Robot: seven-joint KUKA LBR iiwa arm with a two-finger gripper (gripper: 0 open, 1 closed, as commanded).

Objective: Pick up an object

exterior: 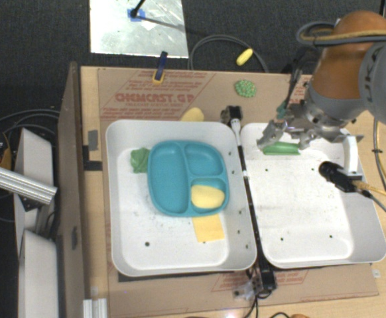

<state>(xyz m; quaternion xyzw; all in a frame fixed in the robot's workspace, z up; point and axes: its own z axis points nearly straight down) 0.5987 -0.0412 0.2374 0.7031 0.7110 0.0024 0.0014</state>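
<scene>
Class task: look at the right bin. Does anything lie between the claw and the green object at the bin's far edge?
Nothing visible does. The claw hangs directly over the green object at the right bin's far edge, with no other item between them.

Bench top: brown cardboard sheet (150, 95) with red print, lying under the two white bins (123, 197).
Floor: dark carpet (27, 38) around the bench.
Far side: shiny foil-like sheet (113, 25) on the carpet, blue bit (136, 14) on it with a thin black rod running off it.
Cables: black loops (10, 121) on the left, another cable (213, 42) curling behind the bench.
Left edge: white box (34, 237) and a ribbed metal bar (17, 183).
Light: even, soft shadows.
</scene>
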